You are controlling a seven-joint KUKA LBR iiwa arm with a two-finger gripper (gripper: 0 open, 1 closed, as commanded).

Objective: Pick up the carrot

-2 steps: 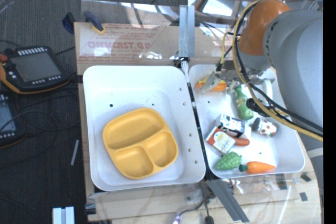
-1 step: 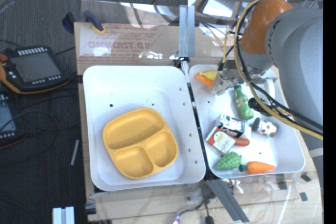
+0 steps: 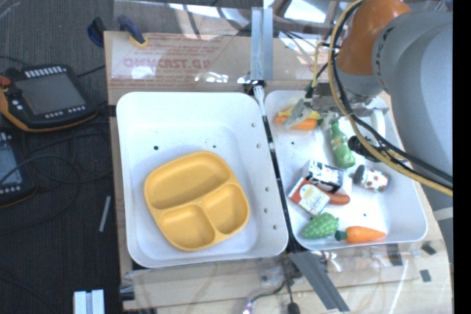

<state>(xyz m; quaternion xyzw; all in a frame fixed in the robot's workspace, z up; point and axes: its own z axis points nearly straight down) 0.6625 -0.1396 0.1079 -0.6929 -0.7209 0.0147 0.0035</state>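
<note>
Nearest the lens, the grey arm [image 3: 419,77] with its orange band, reaching over the right bin [image 3: 412,220]. Gripper [image 3: 303,110] low at that bin's far left corner; open or closed, cannot tell. Carrot [image 3: 360,234] at the near edge, beside green broccoli [image 3: 321,226]; yellow divided plate [image 3: 195,198] in the left bin [image 3: 140,158].

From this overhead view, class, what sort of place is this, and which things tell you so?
Probably a robotics lab: a grey robot arm reaches over two white bins, toy food such as a carrot lies in one, and a control pendant sits on the carpet.
</note>
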